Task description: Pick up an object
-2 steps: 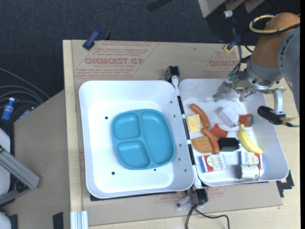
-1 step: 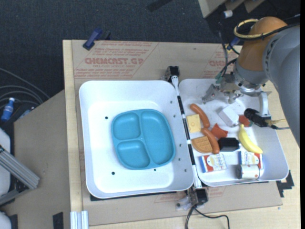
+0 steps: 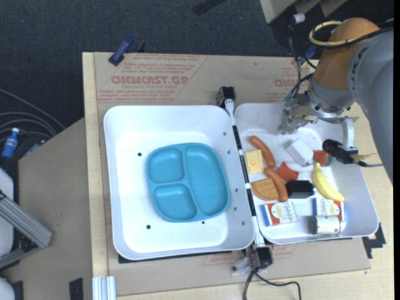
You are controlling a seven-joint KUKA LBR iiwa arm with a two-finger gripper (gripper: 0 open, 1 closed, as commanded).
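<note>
Camera view: gripper (image 3: 294, 119) above right bin (image 3: 369, 205), near sausage (image 3: 262, 150)

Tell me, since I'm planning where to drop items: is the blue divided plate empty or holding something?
Empty. The blue divided plate in the left bin shows bare blue in all three compartments.

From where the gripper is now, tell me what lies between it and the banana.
The gripper is at the far end of the right bin, and the banana lies nearer the camera by the right wall. A white block sits on that line. A black clip on the arm hangs just beyond the banana's tip.
</note>
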